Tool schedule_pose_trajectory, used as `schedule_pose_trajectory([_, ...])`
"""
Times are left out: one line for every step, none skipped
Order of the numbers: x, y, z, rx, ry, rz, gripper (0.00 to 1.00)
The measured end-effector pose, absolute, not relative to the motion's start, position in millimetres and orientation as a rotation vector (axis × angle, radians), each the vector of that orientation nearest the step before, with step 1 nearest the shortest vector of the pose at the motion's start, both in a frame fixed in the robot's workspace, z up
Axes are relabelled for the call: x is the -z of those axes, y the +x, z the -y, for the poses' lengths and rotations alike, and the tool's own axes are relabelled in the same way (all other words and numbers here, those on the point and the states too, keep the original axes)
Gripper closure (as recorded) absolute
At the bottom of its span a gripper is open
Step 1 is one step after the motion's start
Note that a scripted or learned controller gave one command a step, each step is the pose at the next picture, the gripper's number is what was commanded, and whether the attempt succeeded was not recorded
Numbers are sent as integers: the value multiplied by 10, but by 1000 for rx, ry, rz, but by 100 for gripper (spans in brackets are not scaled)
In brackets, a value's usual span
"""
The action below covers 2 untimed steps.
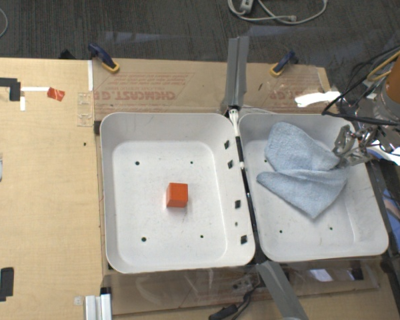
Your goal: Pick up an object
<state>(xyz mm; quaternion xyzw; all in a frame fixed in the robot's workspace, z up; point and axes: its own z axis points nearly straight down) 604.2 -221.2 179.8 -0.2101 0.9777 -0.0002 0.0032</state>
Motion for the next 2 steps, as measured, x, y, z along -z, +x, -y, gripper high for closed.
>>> schedule_pose_trajectory([-1914, 6191, 2209, 1, -1056, -2951, 100])
schedule_pose_trajectory([-2523, 6435, 1312, -1, -618, -3074, 100])
